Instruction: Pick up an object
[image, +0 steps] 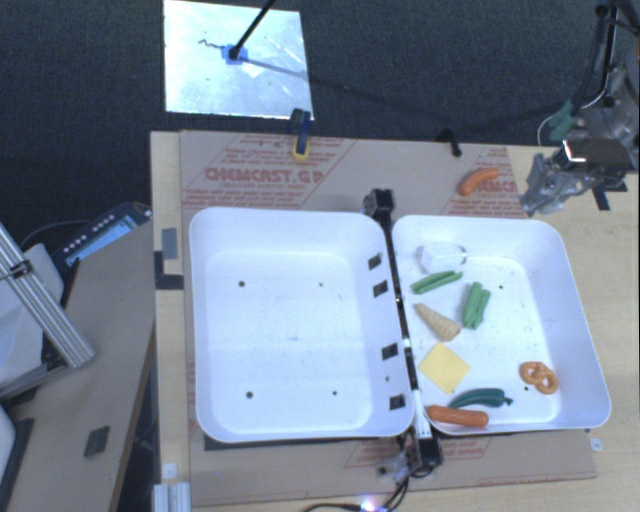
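The right bin (575, 290) holds several small items: a white lump (440, 256), a green bean pod (437, 282), a green pepper (475, 304), a tan cone (438, 321), a yellow square (444, 368), a pretzel (539, 376), a dark green pod (481, 398) and an orange-red sausage (458, 417). My gripper (548, 196) hangs above the bench just beyond the right bin's far right corner, with nothing seen between its fingers. An orange sausage (478, 181) lies on the cardboard outside the bins, left of the gripper.
The left bin (215, 300) stands beside the right one, with black clips (380, 290) along the shared rim. A yellow and blue clamp (300, 135) sits at the cardboard's far edge. A grey device (100, 232) and a metal rail (40, 305) lie at the left.
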